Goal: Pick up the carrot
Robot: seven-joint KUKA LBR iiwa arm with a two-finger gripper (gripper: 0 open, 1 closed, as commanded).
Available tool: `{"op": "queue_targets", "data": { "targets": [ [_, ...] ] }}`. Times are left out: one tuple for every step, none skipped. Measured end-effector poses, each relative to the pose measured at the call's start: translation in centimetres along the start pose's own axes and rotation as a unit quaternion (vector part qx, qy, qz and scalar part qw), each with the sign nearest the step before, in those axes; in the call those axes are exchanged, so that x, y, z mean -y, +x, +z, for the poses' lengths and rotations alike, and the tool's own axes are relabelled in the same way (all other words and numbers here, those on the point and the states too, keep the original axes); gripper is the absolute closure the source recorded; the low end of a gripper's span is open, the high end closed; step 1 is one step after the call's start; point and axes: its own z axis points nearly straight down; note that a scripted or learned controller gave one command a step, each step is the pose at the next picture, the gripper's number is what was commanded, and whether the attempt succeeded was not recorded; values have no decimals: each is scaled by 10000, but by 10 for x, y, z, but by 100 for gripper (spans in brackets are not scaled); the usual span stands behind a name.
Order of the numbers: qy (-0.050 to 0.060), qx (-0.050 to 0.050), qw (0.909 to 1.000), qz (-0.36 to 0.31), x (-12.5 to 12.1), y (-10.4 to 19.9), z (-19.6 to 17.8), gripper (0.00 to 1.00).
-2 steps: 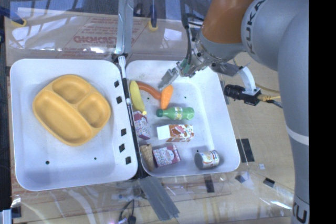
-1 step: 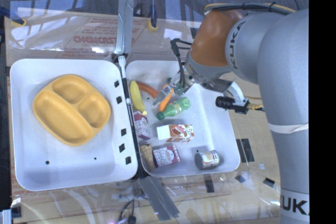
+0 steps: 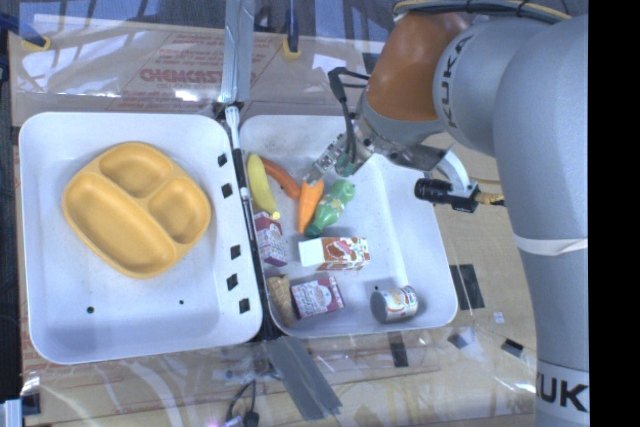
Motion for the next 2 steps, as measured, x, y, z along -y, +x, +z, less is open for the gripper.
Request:
{"op": "queue_targets", "data": {
  "targets": [
    [0, 0, 10000, 0, 0, 0, 0, 0],
    [42, -61, 9995, -315, 12, 13, 36, 0]
  ]
}}
